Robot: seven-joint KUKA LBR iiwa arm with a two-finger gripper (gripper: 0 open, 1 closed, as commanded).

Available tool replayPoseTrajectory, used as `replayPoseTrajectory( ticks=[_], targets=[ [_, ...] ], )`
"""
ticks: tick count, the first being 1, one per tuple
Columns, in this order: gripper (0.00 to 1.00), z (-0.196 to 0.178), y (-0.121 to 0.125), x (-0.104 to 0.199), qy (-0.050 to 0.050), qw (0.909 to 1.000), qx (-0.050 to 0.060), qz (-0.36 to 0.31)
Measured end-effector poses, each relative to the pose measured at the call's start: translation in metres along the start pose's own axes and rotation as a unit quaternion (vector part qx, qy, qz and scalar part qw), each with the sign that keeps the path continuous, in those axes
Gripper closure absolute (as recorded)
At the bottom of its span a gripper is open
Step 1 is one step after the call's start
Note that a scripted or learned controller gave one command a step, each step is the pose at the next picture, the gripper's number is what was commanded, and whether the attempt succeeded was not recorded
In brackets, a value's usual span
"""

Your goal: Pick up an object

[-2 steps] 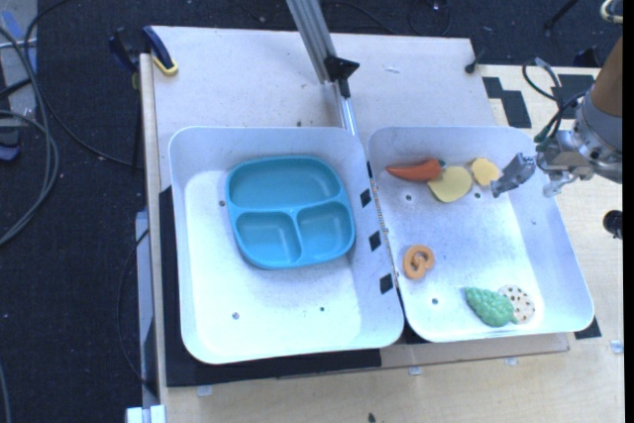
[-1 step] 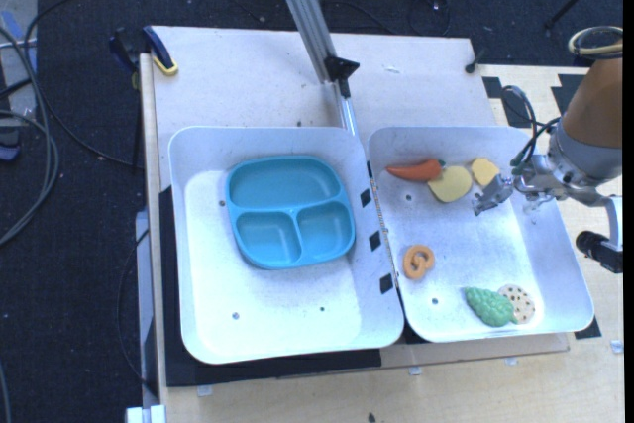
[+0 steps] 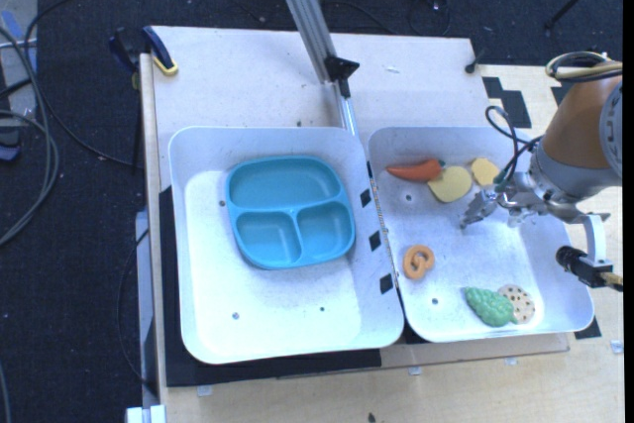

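Objects lie scattered in the right bin [image 3: 555, 312], one of two shallow white bins side by side on the bench [image 3: 396, 74]. Near the far edge of that bin rests a carrot-like piece [image 3: 414, 170], orange-red, long and tapered, lying roughly crosswise. Just beside it, touching or nearly so, sits a pale yellow rounded piece [image 3: 452, 183] with a pinkish tint on one side, and close to that a smaller yellow lump [image 3: 483, 171]. Toward the middle of the bin, near its left wall, lies a small orange pretzel [image 3: 418, 262] with looped holes. At the near edge a green leafy piece [image 3: 489, 305] lies against a round tan cookie [image 3: 516, 303] speckled with dark spots.

The left bin [image 3: 198, 312] carries a blue divided tray [image 3: 292, 211] with three compartments.

The arm enters from the right, its orange band [image 3: 580, 119] above a grey wrist, bent downward over the right bin. The gripper [image 3: 477, 213] hangs low over the bin floor, between the yellow pieces and the pretzel, apart from both. Nothing shows between its fingers; whether they stand wide or narrow I cannot tell, since the metal parts blur together at this angle.
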State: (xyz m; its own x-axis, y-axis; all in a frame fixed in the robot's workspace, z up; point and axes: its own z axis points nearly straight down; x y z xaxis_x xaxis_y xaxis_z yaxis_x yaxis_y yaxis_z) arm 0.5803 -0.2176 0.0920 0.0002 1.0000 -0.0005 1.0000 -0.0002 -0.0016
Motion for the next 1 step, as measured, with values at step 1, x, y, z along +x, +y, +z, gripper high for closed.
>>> replayPoseTrajectory(
  ticks=[1],
  targets=[
    [1.00,-0.0133,0.0011,-0.0004,-0.001,1.0000,-0.002,0.000]
  ],
)
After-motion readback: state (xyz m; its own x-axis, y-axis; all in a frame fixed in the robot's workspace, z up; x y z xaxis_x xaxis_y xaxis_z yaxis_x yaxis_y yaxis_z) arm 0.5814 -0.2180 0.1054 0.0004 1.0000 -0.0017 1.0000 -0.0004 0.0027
